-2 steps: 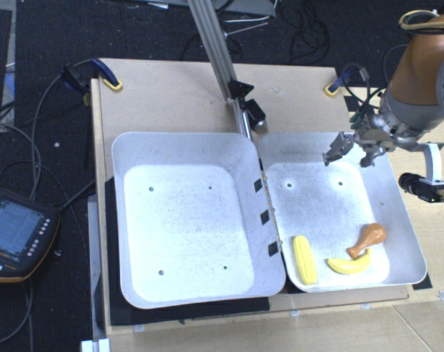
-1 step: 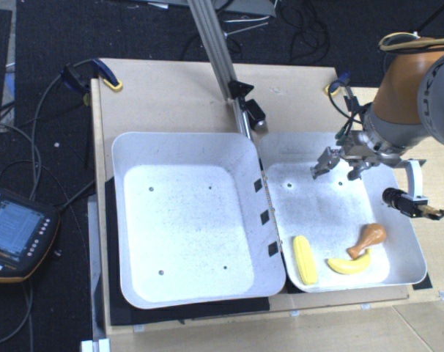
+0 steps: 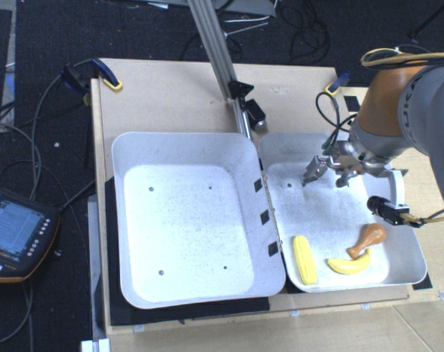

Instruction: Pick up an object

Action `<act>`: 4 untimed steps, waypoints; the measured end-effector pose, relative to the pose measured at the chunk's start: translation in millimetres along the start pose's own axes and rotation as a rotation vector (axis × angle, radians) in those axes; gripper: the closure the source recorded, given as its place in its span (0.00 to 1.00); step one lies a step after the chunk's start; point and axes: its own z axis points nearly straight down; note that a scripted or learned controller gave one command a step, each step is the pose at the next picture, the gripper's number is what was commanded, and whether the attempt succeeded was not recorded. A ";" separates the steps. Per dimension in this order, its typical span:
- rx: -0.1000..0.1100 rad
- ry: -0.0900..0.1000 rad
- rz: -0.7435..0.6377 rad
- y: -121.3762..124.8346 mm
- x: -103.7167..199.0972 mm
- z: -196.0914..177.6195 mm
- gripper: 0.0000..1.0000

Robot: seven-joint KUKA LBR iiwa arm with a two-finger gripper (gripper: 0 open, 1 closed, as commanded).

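Yellow corn-cob-shaped toy (image 3: 305, 259) lies at the near edge of the right white bin (image 3: 310, 196), just left of a curved yellow banana toy (image 3: 348, 265) and an orange-brown drumstick toy (image 3: 368, 238), while the metal two-finger gripper (image 3: 328, 173) hangs above them, fingers apart, holding nothing.

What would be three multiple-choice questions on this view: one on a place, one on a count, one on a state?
1. Where does the yellow corn cob lie?
A. left bin
B. right bin
C. bench top

2. How many objects lie in the right bin?
A. one
B. three
C. five

3. What is between the fingers of the gripper?
A. nothing
B. the banana
C. the chicken drumstick

Key: 1 B, it lies beside the banana near that bin's front. 2 B, corn cob, banana, brown chicken drumstick. 3 A, the open fingers hang over bare bin floor.
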 end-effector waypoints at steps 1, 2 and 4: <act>-0.001 0.000 0.001 -0.4 0.3 24.4 0.00; -0.004 -0.001 0.001 0.3 0.1 12.8 1.00; -0.009 -0.002 0.000 -0.7 -0.4 -91.9 1.00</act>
